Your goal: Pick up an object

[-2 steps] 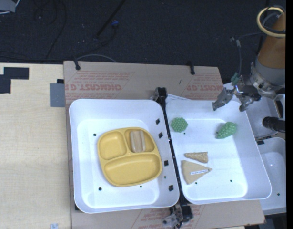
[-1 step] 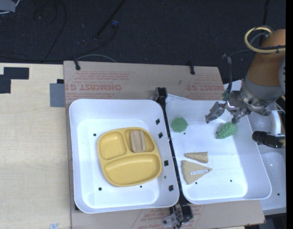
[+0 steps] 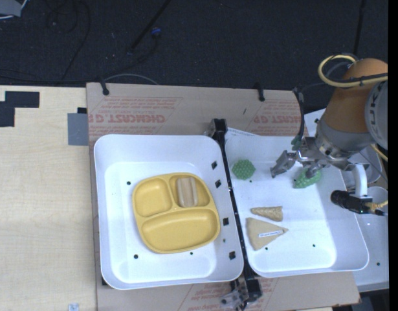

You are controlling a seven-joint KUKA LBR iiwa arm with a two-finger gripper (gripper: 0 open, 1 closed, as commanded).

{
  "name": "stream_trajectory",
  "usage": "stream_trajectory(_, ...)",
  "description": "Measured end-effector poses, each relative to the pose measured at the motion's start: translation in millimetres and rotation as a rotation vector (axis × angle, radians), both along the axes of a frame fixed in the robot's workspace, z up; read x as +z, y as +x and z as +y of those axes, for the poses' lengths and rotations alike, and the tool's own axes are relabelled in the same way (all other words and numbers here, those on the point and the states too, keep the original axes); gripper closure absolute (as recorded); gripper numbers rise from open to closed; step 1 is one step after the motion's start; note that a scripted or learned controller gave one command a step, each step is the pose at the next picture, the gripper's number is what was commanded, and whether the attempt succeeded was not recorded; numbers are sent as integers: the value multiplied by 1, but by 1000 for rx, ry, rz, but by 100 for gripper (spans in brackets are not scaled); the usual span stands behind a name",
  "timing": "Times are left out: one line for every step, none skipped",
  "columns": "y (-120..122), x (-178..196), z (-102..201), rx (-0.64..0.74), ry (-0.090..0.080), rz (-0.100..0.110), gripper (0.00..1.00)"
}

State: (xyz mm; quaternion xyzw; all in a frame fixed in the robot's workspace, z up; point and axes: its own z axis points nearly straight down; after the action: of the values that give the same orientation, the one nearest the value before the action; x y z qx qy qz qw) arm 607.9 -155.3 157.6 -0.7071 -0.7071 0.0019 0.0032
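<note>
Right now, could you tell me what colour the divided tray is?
Yellow; the divided tray shows best in the camera view.

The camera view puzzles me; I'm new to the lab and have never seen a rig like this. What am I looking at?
One camera looks down at a slant on two shallow white bins. The grey arm with an orange band is a robot reaching in from the right; its gripper hangs over the right bin, with a green object by its fingers; I cannot tell whether it is held. That bin also holds a green ball and two tan wedges. The left bin holds a yellow divided tray with a tan piece in one compartment.
</note>
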Motion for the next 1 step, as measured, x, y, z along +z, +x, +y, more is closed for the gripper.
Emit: stream_trajectory(0,-60,9,2,1,1,0)
